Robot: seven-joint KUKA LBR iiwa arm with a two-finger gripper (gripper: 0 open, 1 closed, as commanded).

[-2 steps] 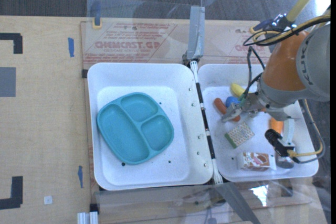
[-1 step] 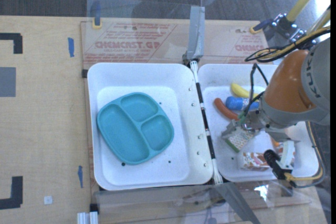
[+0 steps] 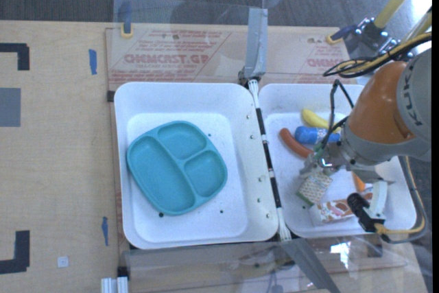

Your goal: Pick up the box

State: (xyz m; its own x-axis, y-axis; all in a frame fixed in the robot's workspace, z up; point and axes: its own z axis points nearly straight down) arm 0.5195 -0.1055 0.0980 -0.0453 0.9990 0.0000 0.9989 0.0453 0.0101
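A small speckled beige box (image 3: 314,189) with a green edge hangs tilted over the right bin (image 3: 405,216), near the bin's left-centre. My gripper (image 3: 321,167) reaches in from the right under the orange wrist band and is shut on the box's upper corner. The rest of the box shows below the fingertips, and its lower edge is close to the bin floor.
Around the box in the right bin lie a yellow banana (image 3: 314,119), a blue item (image 3: 306,134), a red sausage (image 3: 294,143), an orange piece (image 3: 359,182) and a white-and-red packet (image 3: 336,210). A teal divided plate (image 3: 177,166) lies in the left bin (image 3: 137,106).
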